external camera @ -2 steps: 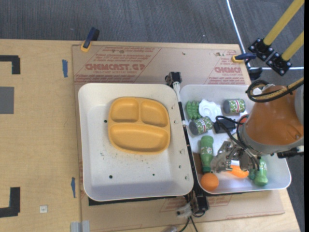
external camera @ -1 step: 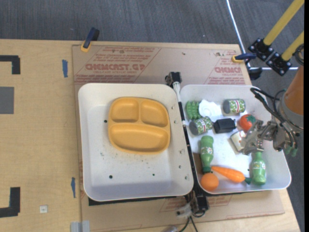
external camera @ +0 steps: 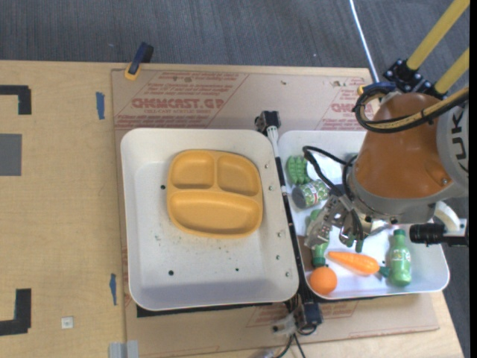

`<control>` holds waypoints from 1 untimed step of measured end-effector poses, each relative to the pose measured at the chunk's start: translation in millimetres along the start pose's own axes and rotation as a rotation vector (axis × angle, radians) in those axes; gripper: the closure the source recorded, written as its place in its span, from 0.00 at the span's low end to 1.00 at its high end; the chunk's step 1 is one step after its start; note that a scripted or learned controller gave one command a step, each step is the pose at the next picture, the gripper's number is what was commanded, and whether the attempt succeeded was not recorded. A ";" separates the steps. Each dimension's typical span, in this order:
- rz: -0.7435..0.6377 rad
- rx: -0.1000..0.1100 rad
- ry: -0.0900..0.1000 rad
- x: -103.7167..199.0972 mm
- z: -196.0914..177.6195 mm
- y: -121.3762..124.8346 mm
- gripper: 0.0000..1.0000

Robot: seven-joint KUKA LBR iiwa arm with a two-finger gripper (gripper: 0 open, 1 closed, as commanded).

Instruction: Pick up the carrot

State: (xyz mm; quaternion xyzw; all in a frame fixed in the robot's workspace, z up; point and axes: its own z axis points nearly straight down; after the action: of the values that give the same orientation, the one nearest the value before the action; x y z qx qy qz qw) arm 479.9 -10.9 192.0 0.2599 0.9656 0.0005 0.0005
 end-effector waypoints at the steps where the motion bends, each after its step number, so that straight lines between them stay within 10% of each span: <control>1: 0.356 -0.001 -0.004 -23.3 -28.0 -39.5 1.00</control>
State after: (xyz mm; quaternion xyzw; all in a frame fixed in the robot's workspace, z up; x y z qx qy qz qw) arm 480.2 -56.7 220.0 0.4265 0.9045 0.0005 0.0024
